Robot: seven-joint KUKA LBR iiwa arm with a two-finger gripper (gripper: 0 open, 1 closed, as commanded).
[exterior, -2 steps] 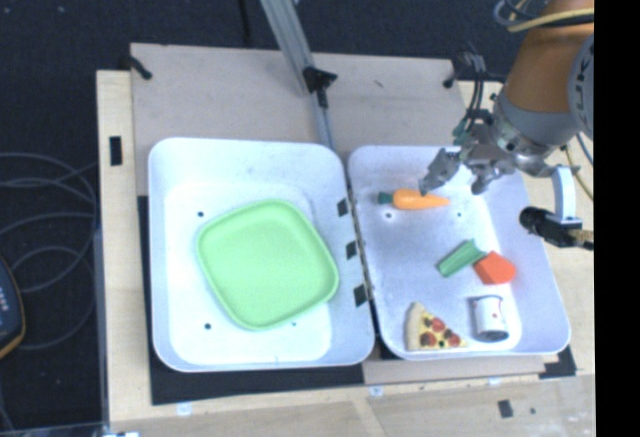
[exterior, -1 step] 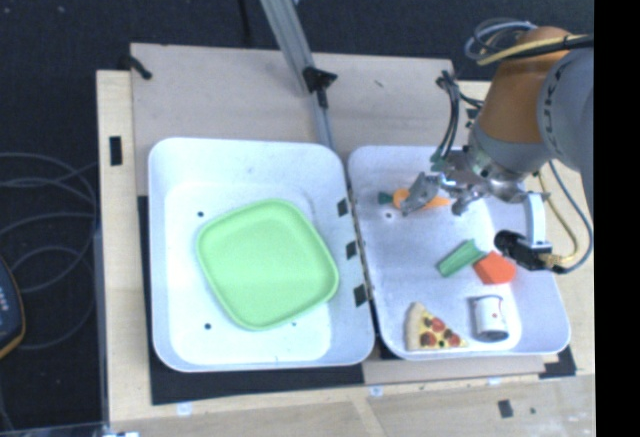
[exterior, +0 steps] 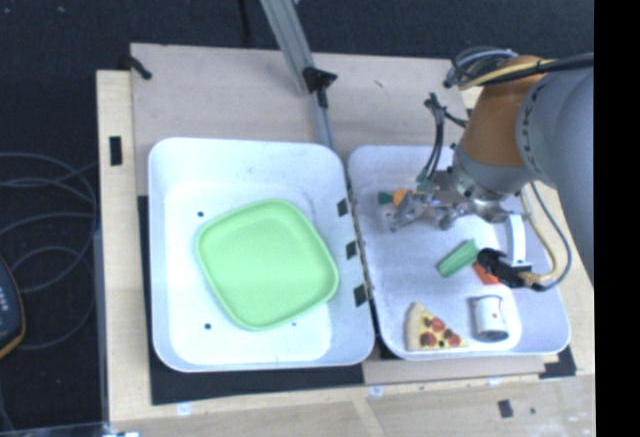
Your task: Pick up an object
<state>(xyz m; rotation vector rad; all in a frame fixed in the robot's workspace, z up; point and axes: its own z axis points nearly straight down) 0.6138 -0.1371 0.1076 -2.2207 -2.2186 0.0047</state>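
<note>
Nearest the camera, along the lower edge of the right bin (exterior: 395,270), lie a pizza slice toy (exterior: 432,328) and, just beside it at its 3 o'clock, a small white cup (exterior: 488,317) on its side. Taking 12 o'clock as the top of the view, a green block (exterior: 456,258) rests at the pizza slice's 1 o'clock, its long axis running from 8 o'clock to 2 o'clock. A small orange-red piece (exterior: 485,273) sits close at the block's 4 o'clock, too small to identify. The grey and orange arm (exterior: 500,125) reaches in from 3 o'clock and ends in the gripper (exterior: 418,212), low over the upper half of the right bin. Whether the gripper is open or closed cannot be told, and nothing can be seen held in it. The closest candidate for picking is a small orange and green object (exterior: 397,196), lying just beside the gripper at its 10 o'clock, near the bin's left wall; whether the two touch is unclear, and the object is too small to judge its long axis. The green block lies near the gripper at its 5 o'clock, apart from it. The left bin (exterior: 180,185) holds one thing, a pale green square plate (exterior: 265,263), lying flat towards its lower middle, well apart from the gripper at its 8 o'clock.
</note>
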